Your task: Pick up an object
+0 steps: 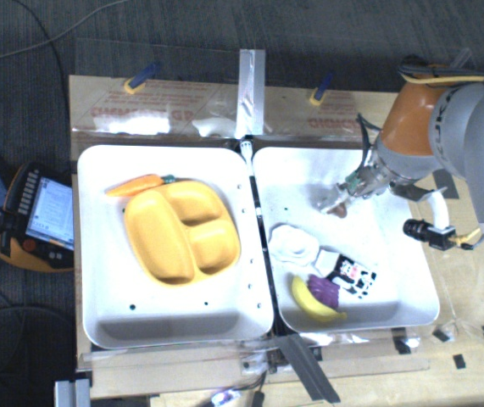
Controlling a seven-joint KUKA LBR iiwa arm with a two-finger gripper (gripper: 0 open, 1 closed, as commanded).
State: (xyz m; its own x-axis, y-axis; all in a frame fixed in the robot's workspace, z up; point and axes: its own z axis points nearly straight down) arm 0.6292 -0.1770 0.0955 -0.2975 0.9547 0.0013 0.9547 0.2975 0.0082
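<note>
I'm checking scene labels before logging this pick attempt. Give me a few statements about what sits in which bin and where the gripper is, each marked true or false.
1. The yellow divided tray lies in the left bin. True.
2. The carrot lies in the right bin. False: it lies in the left bin, at the tray's upper left edge.
3. The banana lies in the right bin, near its front wall. True.
4. The gripper hangs over the left bin. False: it is over the right bin's upper part.
5. The black-and-white cow toy sits on the yellow tray. False: it lies in the right bin, beside the banana.
</note>
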